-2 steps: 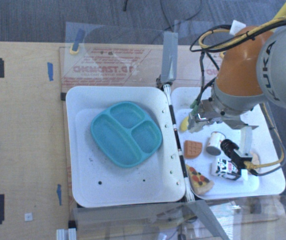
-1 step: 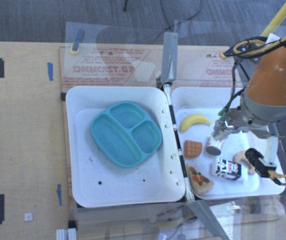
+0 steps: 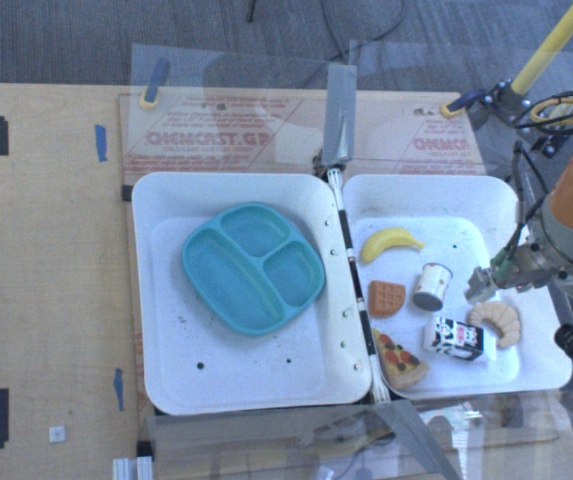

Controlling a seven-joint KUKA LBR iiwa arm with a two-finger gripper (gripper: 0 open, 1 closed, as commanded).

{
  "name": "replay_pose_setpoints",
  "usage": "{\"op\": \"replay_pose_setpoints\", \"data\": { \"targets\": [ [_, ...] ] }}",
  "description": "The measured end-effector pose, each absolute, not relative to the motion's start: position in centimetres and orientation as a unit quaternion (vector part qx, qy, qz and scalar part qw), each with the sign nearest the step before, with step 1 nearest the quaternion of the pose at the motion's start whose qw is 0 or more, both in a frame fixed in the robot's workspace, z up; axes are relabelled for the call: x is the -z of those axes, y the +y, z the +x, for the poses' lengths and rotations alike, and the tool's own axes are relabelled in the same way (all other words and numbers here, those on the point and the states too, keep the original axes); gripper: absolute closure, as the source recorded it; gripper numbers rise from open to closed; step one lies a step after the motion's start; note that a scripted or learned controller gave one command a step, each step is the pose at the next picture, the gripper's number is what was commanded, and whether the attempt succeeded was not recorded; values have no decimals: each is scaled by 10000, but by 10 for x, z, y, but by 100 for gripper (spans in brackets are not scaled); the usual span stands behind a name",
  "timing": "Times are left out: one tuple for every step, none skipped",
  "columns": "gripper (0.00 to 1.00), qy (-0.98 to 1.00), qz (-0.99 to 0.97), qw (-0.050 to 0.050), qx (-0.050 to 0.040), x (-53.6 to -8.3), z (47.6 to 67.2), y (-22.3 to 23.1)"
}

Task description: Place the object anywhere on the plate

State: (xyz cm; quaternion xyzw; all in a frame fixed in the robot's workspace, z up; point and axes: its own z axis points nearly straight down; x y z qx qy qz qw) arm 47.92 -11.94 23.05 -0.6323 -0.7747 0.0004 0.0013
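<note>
Teal plate [image 3: 253,267] ×1 | banana [image 3: 390,241], waffle [image 3: 387,297], can [image 3: 431,286], carton [image 3: 455,338], croissant [image 3: 497,320], pizza [image 3: 400,359] ×1 each | pincer [image 3: 486,282]: cannot tell

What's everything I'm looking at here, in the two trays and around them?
plate: one, teal, three compartments, in the left bin
left bin: one, white
right bin: one, white
banana: one, yellow, right bin, far side
waffle: one, orange-brown, right bin, by the divider
can: one, silver, right bin, middle
carton: one, black and white, right bin, near side
croissant: one, tan, right of the carton
pizza slice: one, right bin, near corner
gripper: one, grey, above the right bin, beside the can
</note>
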Motion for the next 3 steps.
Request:
{"op": "replay_pose_setpoints", "data": {
  "targets": [
    [100, -7238, -6900, -19, 0, -236, 479, -199],
    [100, -6155, -7881, 24, -12, -207, 480, -113],
    [100, -5911, -8066, -8, -6, -214, 479, -184]
  ]
}}
